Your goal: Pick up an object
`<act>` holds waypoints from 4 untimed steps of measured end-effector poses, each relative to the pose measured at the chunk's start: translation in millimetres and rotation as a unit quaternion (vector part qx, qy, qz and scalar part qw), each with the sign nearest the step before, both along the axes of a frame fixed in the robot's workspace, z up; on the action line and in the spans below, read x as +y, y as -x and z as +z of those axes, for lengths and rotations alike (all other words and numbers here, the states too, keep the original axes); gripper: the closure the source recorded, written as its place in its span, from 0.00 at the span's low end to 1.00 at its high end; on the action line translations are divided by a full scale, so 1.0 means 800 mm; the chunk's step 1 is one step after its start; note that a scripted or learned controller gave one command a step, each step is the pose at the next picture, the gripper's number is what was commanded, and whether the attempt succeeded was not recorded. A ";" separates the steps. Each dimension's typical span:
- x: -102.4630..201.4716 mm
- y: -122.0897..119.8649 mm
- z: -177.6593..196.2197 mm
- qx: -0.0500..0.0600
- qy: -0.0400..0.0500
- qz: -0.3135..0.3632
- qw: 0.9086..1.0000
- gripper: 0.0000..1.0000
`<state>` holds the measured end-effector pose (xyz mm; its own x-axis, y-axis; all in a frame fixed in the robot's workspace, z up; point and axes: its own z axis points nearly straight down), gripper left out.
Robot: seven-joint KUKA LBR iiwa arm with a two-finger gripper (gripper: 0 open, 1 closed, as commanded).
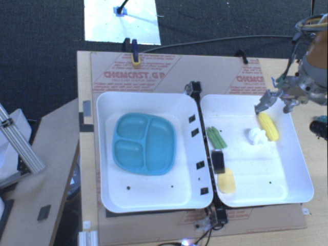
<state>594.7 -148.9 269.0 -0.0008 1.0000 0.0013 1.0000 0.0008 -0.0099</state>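
From the overhead camera, your gripper hangs at about two o'clock in the frame, over the far edge of the right bin. Its two fingers stand apart with nothing between them. Just below it, at five o'clock from the fingertips, lies the yellow corn cob, with a small white object touching its left side. Toward nine o'clock in that bin you see green beans, a black block beneath them, and a pale yellow piece at six o'clock. The left bin holds a blue divided plate.
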 end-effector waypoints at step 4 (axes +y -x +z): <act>-0.004 -0.009 -0.193 -0.006 0.002 0.000 1.000 0.00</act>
<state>601.9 -152.2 115.0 -0.0013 1.0000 -0.0018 1.0000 0.0013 0.0026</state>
